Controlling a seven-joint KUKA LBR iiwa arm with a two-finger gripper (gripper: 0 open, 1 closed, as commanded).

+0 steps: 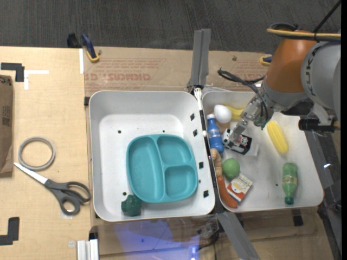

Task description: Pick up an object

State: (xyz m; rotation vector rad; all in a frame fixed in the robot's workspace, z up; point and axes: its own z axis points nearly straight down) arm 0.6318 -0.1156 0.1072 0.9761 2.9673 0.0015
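Jaws [234, 138] low in right bin [309, 199], grip unclear, one white egg [222, 112] above-left, one corn cob [277, 137] right, one green bottle [289, 182] below-right.

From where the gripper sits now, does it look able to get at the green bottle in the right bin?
Probably yes. The green bottle lies apart on bare bin floor near the front right, nothing over it; the gripper hangs nearby above the same bin.
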